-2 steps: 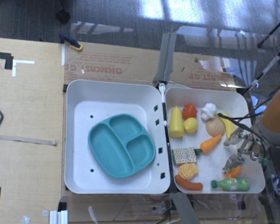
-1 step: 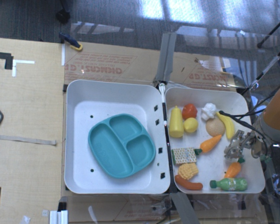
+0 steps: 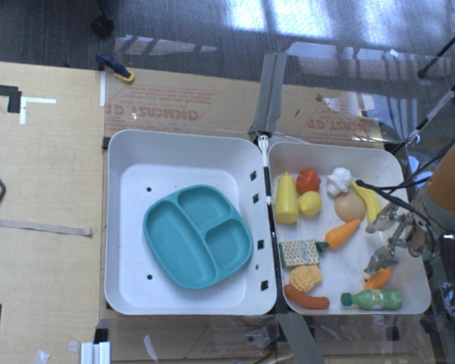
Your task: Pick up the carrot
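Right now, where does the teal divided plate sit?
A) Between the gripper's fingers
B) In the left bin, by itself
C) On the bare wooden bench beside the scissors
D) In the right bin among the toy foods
B: the teal divided plate lies flat on the floor of the left bin, while the carrot and the other toy foods are in the right bin.

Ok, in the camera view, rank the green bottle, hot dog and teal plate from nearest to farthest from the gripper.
From the gripper:
1. Green bottle, just below it in the right bin.
2. Hot dog, at that bin's lower left corner.
3. Teal plate, in the left bin.
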`<state>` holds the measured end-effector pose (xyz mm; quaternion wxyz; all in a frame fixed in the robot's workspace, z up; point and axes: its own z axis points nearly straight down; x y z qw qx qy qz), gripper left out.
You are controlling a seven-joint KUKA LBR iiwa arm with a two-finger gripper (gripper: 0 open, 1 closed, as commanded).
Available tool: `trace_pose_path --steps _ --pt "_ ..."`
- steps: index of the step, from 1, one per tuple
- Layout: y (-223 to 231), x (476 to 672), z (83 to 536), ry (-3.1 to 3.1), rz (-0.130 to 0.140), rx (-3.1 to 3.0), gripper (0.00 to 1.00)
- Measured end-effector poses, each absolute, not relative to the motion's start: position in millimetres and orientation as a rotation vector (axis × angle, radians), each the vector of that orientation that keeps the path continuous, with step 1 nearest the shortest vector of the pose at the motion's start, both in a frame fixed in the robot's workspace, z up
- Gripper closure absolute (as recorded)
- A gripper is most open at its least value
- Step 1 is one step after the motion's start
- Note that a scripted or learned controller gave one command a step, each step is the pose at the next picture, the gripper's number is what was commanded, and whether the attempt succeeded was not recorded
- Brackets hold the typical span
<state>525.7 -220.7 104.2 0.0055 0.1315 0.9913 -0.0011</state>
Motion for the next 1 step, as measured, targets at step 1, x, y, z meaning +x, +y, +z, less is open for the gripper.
trace_pose_path --steps 1 --pt "-216.2 520.2 95.9 3.115 -0.002 0.287 0.00"
